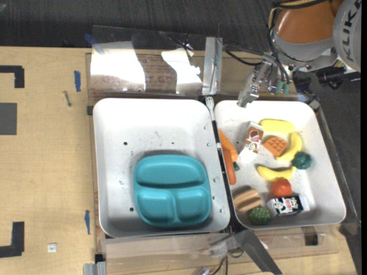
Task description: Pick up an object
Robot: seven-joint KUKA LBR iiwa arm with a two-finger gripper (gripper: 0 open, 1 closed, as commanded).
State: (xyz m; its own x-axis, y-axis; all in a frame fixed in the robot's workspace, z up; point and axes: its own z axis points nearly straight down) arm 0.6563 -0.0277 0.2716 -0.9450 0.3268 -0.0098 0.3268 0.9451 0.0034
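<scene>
My gripper (249,94) hangs over the back left corner of the right bin (328,171), above the objects and touching none of them. Nothing is seen held in it. Below it lie several toy foods: a small white carton (252,139), a waffle (275,146), a yellow banana (288,132), an orange carrot (228,153) along the left wall, a green broccoli (302,161), a red tomato (281,187), a bread bun (246,198), a green fruit (259,215) and a black-and-white box (285,205).
The left bin (114,130) holds a teal divided plate (172,189) towards its front. A metal divider (211,67) and a shiny clear sheet (143,67) stand behind the bins. Cardboard (40,153) covers the bench at the left.
</scene>
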